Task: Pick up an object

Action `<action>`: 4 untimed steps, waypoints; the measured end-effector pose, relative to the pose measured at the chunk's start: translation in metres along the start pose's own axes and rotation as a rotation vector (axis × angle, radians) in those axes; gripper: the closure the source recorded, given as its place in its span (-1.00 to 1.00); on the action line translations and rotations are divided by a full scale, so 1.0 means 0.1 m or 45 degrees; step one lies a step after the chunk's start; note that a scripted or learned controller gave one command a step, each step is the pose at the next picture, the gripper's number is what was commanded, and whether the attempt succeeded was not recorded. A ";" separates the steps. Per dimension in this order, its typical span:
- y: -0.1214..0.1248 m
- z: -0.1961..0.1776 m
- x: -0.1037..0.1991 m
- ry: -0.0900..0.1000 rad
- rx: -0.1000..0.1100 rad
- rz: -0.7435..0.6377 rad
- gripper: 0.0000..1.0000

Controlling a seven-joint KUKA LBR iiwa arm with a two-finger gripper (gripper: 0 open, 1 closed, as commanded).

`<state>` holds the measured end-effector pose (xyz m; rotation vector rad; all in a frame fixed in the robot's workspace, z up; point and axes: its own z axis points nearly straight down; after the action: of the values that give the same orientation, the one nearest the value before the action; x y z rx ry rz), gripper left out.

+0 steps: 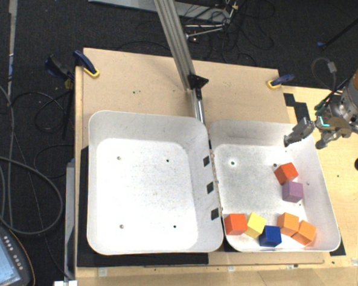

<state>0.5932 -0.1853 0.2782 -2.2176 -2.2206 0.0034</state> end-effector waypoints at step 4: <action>-0.11 1.53 0.00 -0.010 -0.027 0.000 -1.00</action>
<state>0.5818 -0.1854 0.1252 -2.2323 -2.2350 -0.0116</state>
